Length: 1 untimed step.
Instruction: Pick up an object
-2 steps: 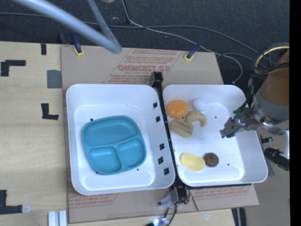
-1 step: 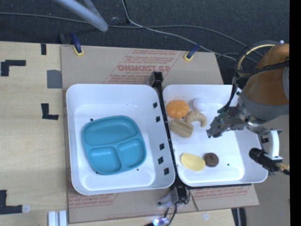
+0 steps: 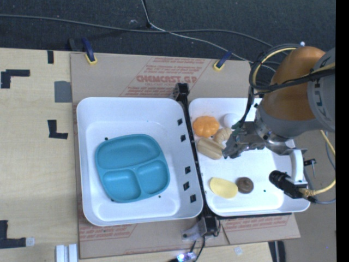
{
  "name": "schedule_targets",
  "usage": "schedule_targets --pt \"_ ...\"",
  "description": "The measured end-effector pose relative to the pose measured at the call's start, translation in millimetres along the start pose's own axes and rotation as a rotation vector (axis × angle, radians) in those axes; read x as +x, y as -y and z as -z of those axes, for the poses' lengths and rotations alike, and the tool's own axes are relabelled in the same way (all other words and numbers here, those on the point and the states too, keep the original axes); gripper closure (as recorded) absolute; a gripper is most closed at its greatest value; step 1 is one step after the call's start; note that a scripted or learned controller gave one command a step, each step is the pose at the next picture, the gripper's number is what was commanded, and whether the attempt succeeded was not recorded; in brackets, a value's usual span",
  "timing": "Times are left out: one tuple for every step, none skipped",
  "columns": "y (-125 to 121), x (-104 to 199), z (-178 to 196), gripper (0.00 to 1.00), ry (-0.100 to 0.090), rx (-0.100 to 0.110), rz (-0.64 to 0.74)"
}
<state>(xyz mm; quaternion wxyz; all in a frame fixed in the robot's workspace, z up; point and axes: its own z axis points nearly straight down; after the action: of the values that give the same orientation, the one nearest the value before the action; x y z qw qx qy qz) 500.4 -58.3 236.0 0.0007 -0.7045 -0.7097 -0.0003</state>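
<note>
Overhead, two shallow white bins are seen side by side on a brown cardboard sheet (image 3: 163,75) laid across the bench. The left bin (image 3: 90,111) is occupied by a blue divided plate (image 3: 132,166), set flat with three compartments and turned slightly askew.

The right bin (image 3: 262,203) is reached from the right by the grey arm, whose orange band (image 3: 294,75) is seen above the wrist. The gripper (image 3: 233,146) is lowered into the far left part of this bin, among a cluster of small objects. Whether its fingers are parted or closed cannot be told, as the tips are lost against the dark housing and the items beneath, and no object can be confirmed as held.

Just left of the gripper, a tan bread-like piece (image 3: 210,148) is seen lying on the bin floor, touching or nearly touching the gripper's tip. Beyond it, toward the far side, an orange fruit (image 3: 205,126) is placed close to the bin's left wall. A pale beige item (image 3: 222,134) is wedged between the fruit and the gripper, and a white rounded object (image 3: 231,118) is partly hidden behind the arm.

Nearer the viewer, a yellow oval piece (image 3: 223,187) and a small dark brown round object (image 3: 245,185) are set just beside each other, well apart from the gripper. A black fitting (image 3: 283,183) is seen at the right of the bin.

Black cables (image 3: 147,15) are trailed across the dark floor at the far side.
</note>
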Motion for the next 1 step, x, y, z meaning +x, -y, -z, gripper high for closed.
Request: schedule_targets --pt "6.0 60.1 -9.8 1.0 0.0 0.003 0.0"
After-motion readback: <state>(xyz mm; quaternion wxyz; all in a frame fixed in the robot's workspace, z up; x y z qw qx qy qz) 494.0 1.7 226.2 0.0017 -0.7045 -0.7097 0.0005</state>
